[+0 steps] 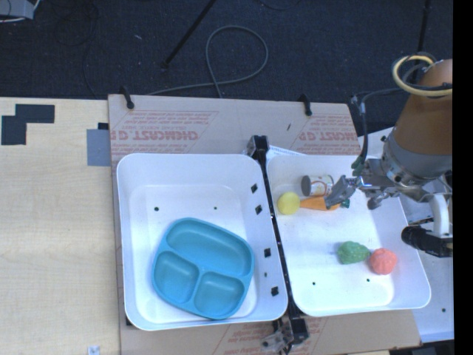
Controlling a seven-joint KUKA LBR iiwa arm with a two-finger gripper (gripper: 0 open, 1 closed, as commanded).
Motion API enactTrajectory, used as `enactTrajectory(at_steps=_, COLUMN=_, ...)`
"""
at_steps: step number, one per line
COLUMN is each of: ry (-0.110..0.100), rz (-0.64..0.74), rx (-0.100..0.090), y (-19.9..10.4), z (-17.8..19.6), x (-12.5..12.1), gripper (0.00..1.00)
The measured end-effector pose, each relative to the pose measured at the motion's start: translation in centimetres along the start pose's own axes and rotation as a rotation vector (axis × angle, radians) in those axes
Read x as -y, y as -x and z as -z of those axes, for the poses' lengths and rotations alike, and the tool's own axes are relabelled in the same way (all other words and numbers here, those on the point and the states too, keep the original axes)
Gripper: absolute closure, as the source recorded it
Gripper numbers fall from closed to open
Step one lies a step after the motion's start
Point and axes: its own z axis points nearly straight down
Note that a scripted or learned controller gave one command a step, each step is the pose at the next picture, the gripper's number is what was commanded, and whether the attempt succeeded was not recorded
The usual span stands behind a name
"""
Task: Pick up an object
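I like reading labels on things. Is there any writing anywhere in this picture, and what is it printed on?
"CHEMCRZT": red print, seen upside down, on the cardboard sheet behind the left bin; the letters are blurry, so that spelling is uncertain.
Similar red print on the cardboard behind the right bin and along the front edge: too blurred to read.

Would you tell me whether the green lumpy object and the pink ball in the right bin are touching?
Apart. The camera view shows a strip of white bin floor between the green lumpy object and the pink ball, which lies just to its right.
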Motion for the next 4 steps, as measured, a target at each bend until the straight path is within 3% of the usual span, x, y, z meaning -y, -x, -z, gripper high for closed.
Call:
enactTrajectory(at_steps=1, ry=-0.006, rz=0.0, rx=-0.001, y=-0.4, z=-6.4, x=-0.2, gripper=0.0)
enactTrajectory(at_steps=3, ry=0.0, rz=-0.001, rx=0.0, y=-1.4, z=-15.1, x=0.0, gripper=0.0)
enactTrajectory(at_steps=4, ry=0.0, rz=-0.008, rx=0.0, y=-1.2, z=-14.0, x=0.0, gripper=1.0)
